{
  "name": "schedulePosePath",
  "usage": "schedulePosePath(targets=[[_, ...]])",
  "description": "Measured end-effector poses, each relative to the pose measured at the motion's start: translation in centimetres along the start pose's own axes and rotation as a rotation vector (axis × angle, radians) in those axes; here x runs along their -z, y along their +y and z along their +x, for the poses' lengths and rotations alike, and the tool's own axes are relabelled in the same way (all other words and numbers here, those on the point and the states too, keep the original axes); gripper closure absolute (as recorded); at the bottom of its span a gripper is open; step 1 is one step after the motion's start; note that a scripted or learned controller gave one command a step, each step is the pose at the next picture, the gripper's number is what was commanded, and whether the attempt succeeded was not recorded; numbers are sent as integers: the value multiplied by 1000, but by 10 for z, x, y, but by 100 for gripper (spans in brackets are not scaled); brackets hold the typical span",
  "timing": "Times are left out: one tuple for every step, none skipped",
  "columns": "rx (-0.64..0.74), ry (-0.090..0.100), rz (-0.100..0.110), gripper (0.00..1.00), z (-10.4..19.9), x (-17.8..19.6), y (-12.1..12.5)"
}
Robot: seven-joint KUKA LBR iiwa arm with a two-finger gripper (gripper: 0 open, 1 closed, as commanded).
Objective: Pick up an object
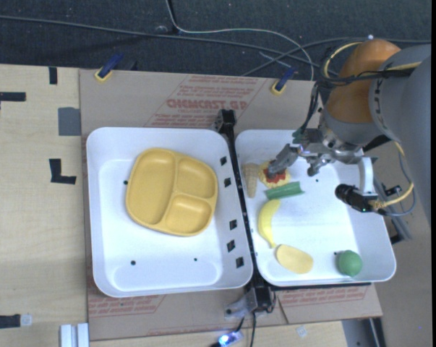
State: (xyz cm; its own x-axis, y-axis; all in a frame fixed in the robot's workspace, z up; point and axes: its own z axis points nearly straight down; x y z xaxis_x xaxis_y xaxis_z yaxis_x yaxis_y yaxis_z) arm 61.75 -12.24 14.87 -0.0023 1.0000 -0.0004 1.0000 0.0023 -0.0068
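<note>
The right bin (362,230) holds several small toy foods. A yellow banana (267,221) lies near its left wall, with a flat yellow piece (294,259) below it and a green ball (349,263) in the front right corner. A green bar (283,191), a red piece (270,178) and a beige cone (251,178) sit together at the upper left. My gripper (296,165) hangs over the bin's back part, just right of the red piece. It is open, its left fingertip (278,167) close above the red piece, and nothing sits between the fingers.
The left bin (102,215) carries a yellow divided plate (171,191). A black divider (236,208) runs between the bins. Cables (377,194) loop off the arm's wrist over the right bin's right side. Bare white floor lies in the middle right of the right bin.
</note>
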Motion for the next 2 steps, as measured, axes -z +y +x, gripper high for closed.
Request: schedulePosePath(targets=[[-2,0,2,0,-4,-59,-10],[1,0,-4,100,-3,-45,-8]])
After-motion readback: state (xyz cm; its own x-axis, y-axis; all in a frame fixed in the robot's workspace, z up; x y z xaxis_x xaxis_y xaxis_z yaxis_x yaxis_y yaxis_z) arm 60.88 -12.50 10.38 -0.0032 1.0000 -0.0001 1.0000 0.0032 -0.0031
